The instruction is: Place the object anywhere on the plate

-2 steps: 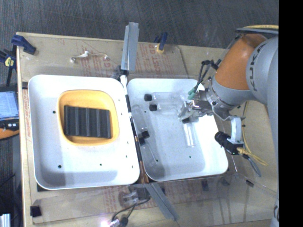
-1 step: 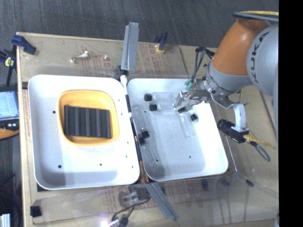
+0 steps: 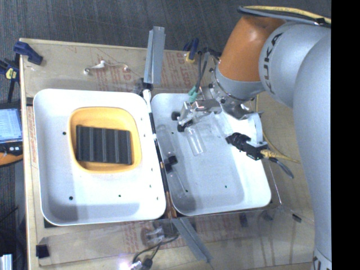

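The gripper (image 3: pixel 188 118) hung low in the right bin (image 3: pixel 247 190), probably reaching for an object. Whether its fingers were spread, I cannot tell. The yellow plate (image 3: pixel 104 117) waited in the left bin (image 3: pixel 50 179).

From my station, the two bins (image 3: pixel 256 193) look like smooth white plastic with a faint sheen, and the plate (image 3: pixel 104 117) in the left one is a glossy yellow-orange rim around a dark, ribbed, matt centre. In the right bin, just beside the plate's bin, the object (image 3: pixel 196 144) reads as clear, see-through plastic or glass, I can't tell which. The arm (image 3: pixel 292 55) above that bin has a smooth, satin grey shell and a glossy orange band, while the bench (image 3: pixel 79 58) looks like bare, matt, scuffed wood.
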You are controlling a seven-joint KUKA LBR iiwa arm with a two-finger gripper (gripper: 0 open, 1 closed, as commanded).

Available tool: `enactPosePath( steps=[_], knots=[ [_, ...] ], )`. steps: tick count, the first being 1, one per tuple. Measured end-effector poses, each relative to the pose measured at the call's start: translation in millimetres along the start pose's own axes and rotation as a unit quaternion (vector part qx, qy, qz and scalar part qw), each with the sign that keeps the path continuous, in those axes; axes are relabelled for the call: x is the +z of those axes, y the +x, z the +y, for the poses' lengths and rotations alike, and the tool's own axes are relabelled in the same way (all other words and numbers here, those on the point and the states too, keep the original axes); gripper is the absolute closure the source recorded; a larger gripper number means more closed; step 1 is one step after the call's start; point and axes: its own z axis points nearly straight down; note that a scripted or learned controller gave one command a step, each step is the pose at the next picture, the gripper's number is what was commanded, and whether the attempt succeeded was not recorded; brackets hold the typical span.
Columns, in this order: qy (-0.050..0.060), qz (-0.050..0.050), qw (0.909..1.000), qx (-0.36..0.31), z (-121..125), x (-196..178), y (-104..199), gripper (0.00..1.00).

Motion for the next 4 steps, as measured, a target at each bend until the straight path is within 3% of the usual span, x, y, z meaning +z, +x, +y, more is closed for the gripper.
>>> enactPosePath(
  steps=[1,2,3,4],
  knots=[
    [0.002,0.001,0.9933,-0.116,14.8,12.5,56.0,1.00],
    [0.001,0.000,0.9796,-0.201,42.5,41.3,84.6,1.00],
    [0.001,0.000,0.9451,-0.327,39.1,50.1,99.5,1.00],
    [0.001,0.000,0.9451,-0.327,39.2,50.0,99.1,0.00]
  ],
)
